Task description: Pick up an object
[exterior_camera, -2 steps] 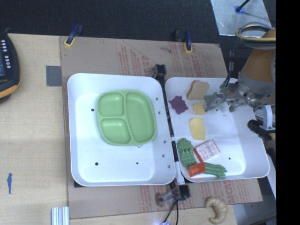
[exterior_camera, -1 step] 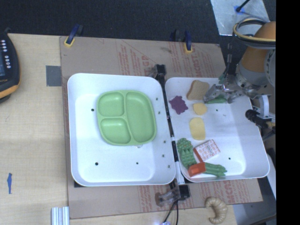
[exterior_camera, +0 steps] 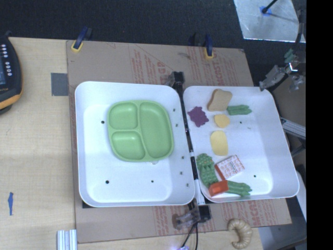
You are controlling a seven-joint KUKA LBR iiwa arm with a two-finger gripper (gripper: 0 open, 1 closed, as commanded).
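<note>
Croissant (exterior_camera: 241, 231) off-bin, toy food (exterior_camera: 219, 142) in right bin (exterior_camera: 270, 139), gripper (exterior_camera: 283, 73) well apart.

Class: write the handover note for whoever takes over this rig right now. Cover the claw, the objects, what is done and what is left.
Claw: at the right bin's far right corner, nothing visibly held; open or shut unclear.
Objects: the bread slice, purple piece, yellow pieces and green vegetables lie in the right bin. The green divided plate sits in the left bin.
Done: nothing picked.
Left: pick one object.
</note>
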